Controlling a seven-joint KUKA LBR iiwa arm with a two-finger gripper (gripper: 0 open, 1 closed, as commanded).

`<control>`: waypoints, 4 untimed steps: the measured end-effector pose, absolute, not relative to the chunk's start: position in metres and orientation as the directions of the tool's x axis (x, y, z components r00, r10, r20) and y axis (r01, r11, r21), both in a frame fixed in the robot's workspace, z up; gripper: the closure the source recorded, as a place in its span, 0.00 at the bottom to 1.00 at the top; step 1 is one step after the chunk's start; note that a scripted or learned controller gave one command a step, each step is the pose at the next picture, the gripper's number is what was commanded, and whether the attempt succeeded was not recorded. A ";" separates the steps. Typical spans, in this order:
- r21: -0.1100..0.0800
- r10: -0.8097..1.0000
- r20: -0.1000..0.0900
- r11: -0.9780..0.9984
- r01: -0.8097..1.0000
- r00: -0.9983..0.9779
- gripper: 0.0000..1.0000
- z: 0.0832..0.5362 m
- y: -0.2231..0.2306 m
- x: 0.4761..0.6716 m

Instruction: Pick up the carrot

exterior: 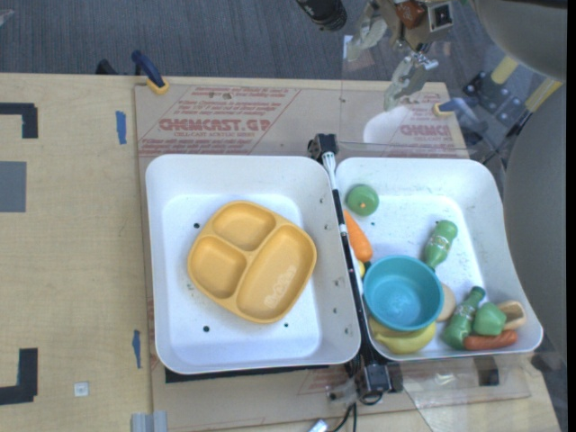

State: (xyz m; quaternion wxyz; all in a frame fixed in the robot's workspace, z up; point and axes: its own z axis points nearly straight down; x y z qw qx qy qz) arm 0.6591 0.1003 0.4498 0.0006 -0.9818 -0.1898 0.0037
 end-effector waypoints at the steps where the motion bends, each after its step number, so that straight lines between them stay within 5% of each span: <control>1: 0.001 0.229 0.006 -0.973 0.229 0.973 0.00 0.511 0.125 0.657; 2: 0.000 0.205 -0.005 -0.979 0.205 0.979 0.00 0.436 0.170 0.622; 3: 0.002 0.286 -0.013 -0.958 0.286 0.958 0.00 0.298 0.226 0.607; 4: 0.003 0.203 -0.009 -0.979 0.203 0.979 0.00 0.221 0.223 0.573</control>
